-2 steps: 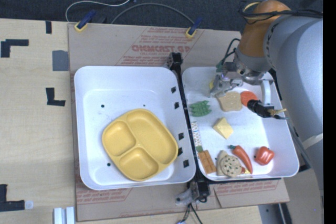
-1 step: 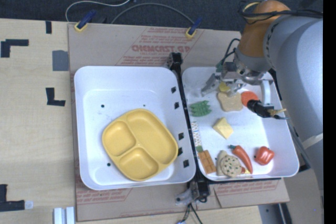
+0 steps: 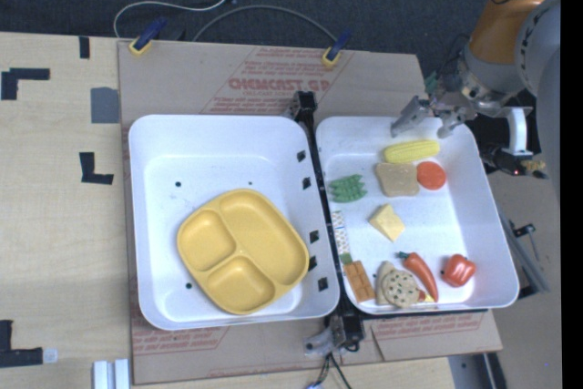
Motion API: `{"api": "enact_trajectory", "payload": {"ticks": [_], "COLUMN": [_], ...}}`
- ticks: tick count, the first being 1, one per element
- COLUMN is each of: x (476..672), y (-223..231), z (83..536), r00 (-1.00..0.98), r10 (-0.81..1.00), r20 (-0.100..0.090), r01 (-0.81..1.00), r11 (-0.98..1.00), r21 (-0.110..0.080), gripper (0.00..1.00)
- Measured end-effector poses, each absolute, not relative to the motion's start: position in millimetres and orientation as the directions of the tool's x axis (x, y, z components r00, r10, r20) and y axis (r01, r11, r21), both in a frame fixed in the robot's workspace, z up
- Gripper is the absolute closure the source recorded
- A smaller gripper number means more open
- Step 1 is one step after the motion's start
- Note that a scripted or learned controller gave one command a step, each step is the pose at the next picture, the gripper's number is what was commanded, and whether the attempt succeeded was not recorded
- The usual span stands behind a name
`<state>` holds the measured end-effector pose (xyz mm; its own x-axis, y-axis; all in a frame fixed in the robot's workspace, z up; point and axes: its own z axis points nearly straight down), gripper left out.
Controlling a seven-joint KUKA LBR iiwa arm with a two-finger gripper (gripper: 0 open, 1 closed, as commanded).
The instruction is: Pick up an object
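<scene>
The right bin [image 3: 487, 205] holds a scatter of toy foods. A yellow corn cob [image 3: 412, 150] lies near its far edge, with a tan slice of bread [image 3: 397, 179] just below it and a round red tomato [image 3: 431, 175] touching the bread's right side. A green pea pod [image 3: 346, 189] sits toward the bin's left wall, and a yellow cheese wedge [image 3: 387, 221] lies near the middle. Along the near edge are an orange cracker-like block [image 3: 358, 281], a chocolate-chip cookie [image 3: 398, 287], a red chili pepper [image 3: 420, 274] leaning over the cookie, and a red bell pepper [image 3: 458, 270] to the right.

The hand [image 3: 426, 121] hangs over the bin's far right corner, just above the corn cob, its two fingers spread apart with nothing between them.

The left bin [image 3: 155, 159] contains a yellow divided plate [image 3: 241, 249], tilted toward its near right side. Both bins rest on a cardboard sheet [image 3: 264, 82] on the bench [image 3: 55, 223].
</scene>
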<state>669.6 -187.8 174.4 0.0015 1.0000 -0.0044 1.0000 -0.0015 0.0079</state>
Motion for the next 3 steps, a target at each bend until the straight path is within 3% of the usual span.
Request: {"api": "enact_trajectory", "payload": {"ticks": [1,2,3], "x": [667.7,674.4,674.7], "y": [-169.6,-170.0,-170.7], "z": [108.2,97.2,97.6], "r00": [-0.001,-0.001,-0.002], "r10": [1.000,1.000,1.000], "r20": [-0.007,-0.015,-0.014], "r01": [1.000,1.000,1.000], "r11": [0.001,0.001,0.002], "r21": [0.004,0.021,0.021], "gripper": [0.00,0.00,0.00]}}
